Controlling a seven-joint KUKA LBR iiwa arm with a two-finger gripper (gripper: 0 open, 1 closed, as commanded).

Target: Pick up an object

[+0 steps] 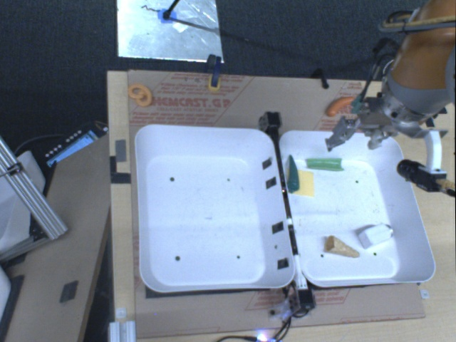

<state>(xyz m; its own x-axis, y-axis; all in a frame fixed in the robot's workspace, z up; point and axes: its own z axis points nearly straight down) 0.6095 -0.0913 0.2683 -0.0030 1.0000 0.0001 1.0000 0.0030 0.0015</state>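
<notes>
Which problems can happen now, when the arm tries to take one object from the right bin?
1. The pincer hangs above the right bin's far edge, so a descent might hit the rim.
2. The green stick, yellow block and dark green piece lie close together; a grasp may push or catch two.

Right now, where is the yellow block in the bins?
In the camera view the yellow block lies in the right bin near its upper left corner, beside the dark green piece at the divider and just below the green stick.
</notes>
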